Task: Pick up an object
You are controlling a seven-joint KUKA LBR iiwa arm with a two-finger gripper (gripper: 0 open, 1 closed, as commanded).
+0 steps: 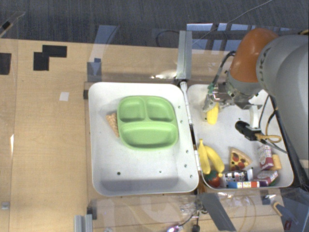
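Yellow plastic piece (pixel 212 115) hangs pinched betw. fingers of tool (pixel 212 106), lifted above rear-left floor of right shallow white bin (pixel 227 129); green divided tray (pixel 147 121) in left bin (pixel 104 144).

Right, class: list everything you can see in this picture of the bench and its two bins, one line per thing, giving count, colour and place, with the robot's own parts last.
Bins: 2, white, side by side on the bench; left bin, right bin.
Divided plate: 1, green, middle of the left bin.
Cracker-like piece: 1, tan, tucked at the plate's left edge.
Small yellow object: 1, yellow, upper left of the right bin, right below the gripper.
Bananas: 1 bunch, yellow, lower left of the right bin.
Pizza slice toy: 1, orange-red, lower middle of the right bin.
Small packets and bottles: several, mixed colours, along the right bin's lower edge.
Arm: 1, grey with orange band, from the right.
Gripper: 1, metal, over the right bin.
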